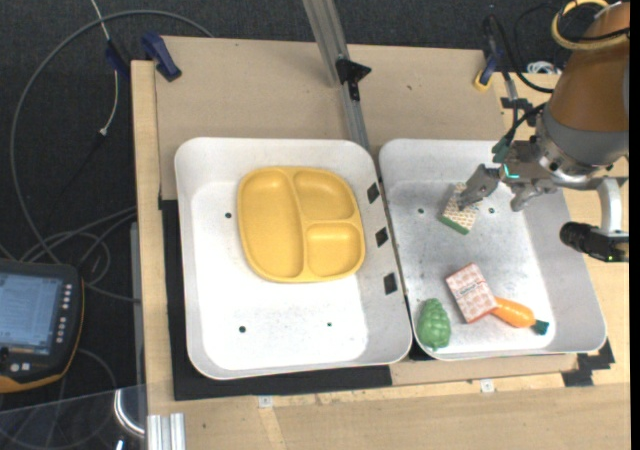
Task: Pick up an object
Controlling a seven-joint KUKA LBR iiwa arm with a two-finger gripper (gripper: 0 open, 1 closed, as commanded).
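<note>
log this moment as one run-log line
gripper: over right white bin, at small speckled sponge block | hold: unconfirmed | yellow divided plate: left white bin

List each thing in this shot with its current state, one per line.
Yellow plate: upright in the left bin, nothing in its compartments.
Sponge: tilted, at the tool tip.
Pink packet: lying flat.
Carrot: lying beside the packet.
Green toy: near the bin's front edge.

Grey arm (585,128), orange band, black cables, grey two-finger hand (503,193).
</note>
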